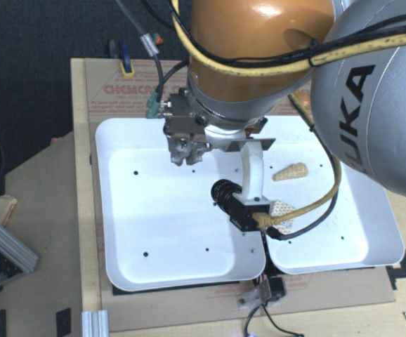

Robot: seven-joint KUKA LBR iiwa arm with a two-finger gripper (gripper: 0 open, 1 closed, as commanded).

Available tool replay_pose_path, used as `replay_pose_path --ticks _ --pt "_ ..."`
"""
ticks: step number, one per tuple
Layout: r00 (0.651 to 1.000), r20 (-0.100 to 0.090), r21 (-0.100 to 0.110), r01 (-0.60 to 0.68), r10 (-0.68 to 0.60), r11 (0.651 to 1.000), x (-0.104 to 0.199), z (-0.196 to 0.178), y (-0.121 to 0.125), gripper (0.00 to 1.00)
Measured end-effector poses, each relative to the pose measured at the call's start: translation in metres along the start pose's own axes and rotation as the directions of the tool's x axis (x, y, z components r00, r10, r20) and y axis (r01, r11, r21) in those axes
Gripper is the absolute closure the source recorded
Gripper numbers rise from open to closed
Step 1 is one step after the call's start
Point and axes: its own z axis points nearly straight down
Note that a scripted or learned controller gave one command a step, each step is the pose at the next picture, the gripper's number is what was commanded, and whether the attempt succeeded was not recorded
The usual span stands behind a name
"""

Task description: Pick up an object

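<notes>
Cone-shaped object [290, 172] lies in right white bin [350, 251].

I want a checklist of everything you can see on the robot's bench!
Surface: two white bins, left bin and right bin, on a cardboard-topped bench.
Job's things: a tan cone-shaped piece lies in the right bin.
Clutter: nothing seen.
Gripper: gripper hangs over the left bin's back part; nothing seen in it.
Cables: yellow hose and black cables.
Surroundings: dark floor, metal rail.
</notes>
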Motion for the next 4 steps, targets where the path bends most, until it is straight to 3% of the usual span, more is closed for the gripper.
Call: replay_pose_path --ticks 1,2,3,4 --pt "1.000 0.007 0.014 -0.002 0.002 1.000 -0.001 0.095 0.008 1.00" --pt "1.000 0.000 0.001 -0.001 0.001 1.000 0.000 0.078 0.010 1.00" --pt "1.000 -0.008 -0.018 0.001 -0.001 1.000 -0.009 -0.099 0.022 1.00" --pt "1.000 0.008 0.016 -0.002 0.002 1.000 -0.001 0.045 0.048 1.00"
